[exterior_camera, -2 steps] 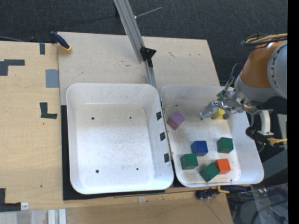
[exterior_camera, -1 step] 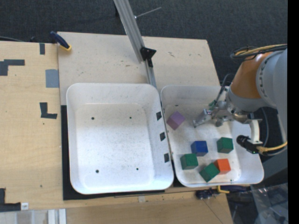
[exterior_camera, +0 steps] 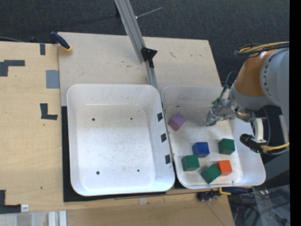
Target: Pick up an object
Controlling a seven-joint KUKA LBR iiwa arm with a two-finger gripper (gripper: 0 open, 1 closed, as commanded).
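Note:
The right bin holds several small blocks: a lilac one near its left wall, a blue one, two green ones, and a third green block touching an orange block at the front. My gripper hangs low over the bin's bare floor at the right rear, to the right of the lilac block and above the blue one in the view. Nothing shows between its fingertips.
The left bin stands beside the right one, with a shared rim between them. A slanted metal rail crosses the bench behind the bins. The grey arm with its orange band enters from the right.

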